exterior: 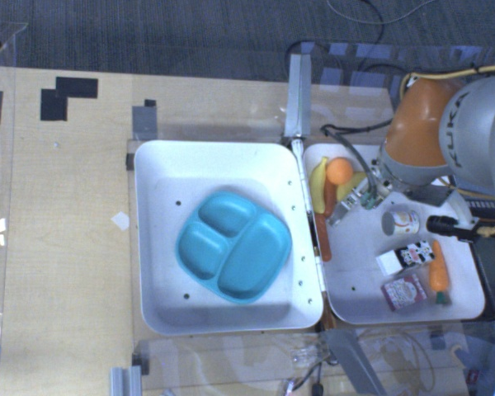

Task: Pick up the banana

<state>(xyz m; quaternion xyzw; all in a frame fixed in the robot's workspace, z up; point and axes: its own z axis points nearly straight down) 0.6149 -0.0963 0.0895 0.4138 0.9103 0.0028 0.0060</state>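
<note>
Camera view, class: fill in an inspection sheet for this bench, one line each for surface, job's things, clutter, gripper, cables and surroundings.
Surface: wooden bench bearing a left bin and a right bin, both white.
Job's things: banana at the right bin's far-left corner, beside an orange.
Clutter: blue divided plate in the left bin; carrot, white cup, small packets in the right bin.
Gripper: gripper low near the banana; finger state unclear.
Cables: thin cable on the floor beyond the bench.
Surroundings: dark carpet; black markers on the bench.
</note>
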